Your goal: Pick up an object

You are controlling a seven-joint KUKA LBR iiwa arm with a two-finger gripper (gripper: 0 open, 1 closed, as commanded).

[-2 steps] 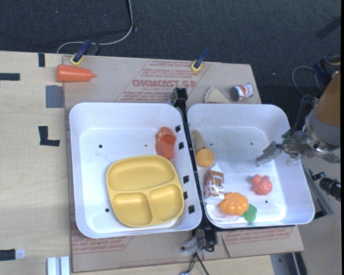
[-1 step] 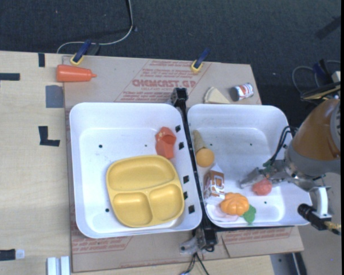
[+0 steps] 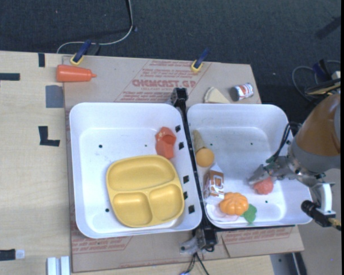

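Observation:
My gripper point(image 3: 262, 176) is low in the right bin point(image 3: 240, 116), near its right wall. It reaches in from the grey arm with the orange band point(image 3: 323, 132). A small red object point(image 3: 265, 187) lies right under its tip, touching or almost touching it. Whether the red object is gripped cannot be made out. Further left in the same bin lie an orange pumpkin-shaped toy point(image 3: 233, 203) with a green piece point(image 3: 250, 213), a brown and white packet point(image 3: 214, 184) and an orange ball point(image 3: 204, 156).
The left bin point(image 3: 86, 125) holds a yellow divided plate point(image 3: 144, 189) and a red cup point(image 3: 165, 141). Behind the bins on the cardboard lie an orange bottle-like toy point(image 3: 74, 73), a beige wedge point(image 3: 216, 95) and a small can point(image 3: 242, 90).

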